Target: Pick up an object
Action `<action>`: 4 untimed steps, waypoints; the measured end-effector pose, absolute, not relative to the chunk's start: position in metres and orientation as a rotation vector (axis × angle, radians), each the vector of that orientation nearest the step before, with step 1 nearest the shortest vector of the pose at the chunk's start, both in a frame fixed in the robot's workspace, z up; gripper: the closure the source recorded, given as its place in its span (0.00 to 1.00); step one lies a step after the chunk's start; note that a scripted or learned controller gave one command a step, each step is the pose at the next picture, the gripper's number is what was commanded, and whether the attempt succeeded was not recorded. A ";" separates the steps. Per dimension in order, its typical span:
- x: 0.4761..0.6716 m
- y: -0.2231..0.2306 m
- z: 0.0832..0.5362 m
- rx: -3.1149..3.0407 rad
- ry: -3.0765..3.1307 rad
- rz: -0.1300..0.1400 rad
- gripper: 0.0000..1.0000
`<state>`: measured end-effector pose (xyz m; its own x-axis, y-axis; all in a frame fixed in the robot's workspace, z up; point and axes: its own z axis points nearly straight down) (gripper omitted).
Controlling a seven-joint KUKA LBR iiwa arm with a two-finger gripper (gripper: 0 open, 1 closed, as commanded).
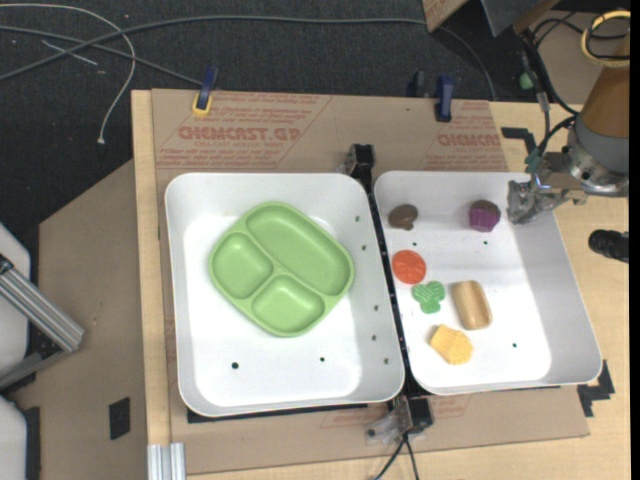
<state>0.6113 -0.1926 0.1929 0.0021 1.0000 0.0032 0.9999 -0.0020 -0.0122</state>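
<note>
The gripper hovered at the right bin's two o'clock corner, just beside the purple piece; its grip state couldn't be told.

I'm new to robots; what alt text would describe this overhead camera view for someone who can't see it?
A robot arm's claw hangs over the top right edge of the right white bin, which holds six small toy foods, the purple one nearest it. The left white bin holds a green divided plate.
</note>
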 end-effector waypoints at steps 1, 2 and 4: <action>0.614 -0.192 0.199 -2.220 -2.221 0.000 0.00; 0.614 -0.202 0.150 -2.218 -2.216 0.005 0.00; 0.608 -0.194 0.085 -2.219 -2.220 0.002 0.00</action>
<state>0.6078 -0.1942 0.0851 -0.0002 1.0000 0.0014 1.0000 0.0003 -0.0030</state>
